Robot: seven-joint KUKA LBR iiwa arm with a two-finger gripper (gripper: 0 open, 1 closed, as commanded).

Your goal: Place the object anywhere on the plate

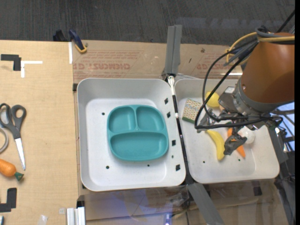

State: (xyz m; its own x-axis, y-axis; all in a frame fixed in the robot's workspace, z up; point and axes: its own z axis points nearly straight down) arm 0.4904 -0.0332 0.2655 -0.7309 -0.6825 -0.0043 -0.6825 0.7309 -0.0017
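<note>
My tool (233, 143) hangs low over the right bin (262, 170), reaching in from the right under my grey wrist and its orange band. Cables loop around it and the dark fingers blur together from this angle, so I cannot tell whether they stand apart or together, nor whether anything sits between them.

Just under and beside my tool lies a yellow banana (216, 142), stretched along the bin floor toward the near wall. A small orange carrot (240, 151) pokes out on the other side of my tool, touching or nearly touching it. A white round object (245, 136) sits just behind that, partly hidden by my wrist. Farther back in the same bin I see a small patterned packet (191, 109) near the dividing wall, and a yellow piece (212, 99) just beside it, half covered by my cables.

The teal plate (138, 132), split into three compartments, rests in the middle of the left bin (89, 125), well apart from my tool.

Out on the tabletop (42, 107) to the left lie scissors (14, 130) and another carrot (8, 168) near the edge.
</note>
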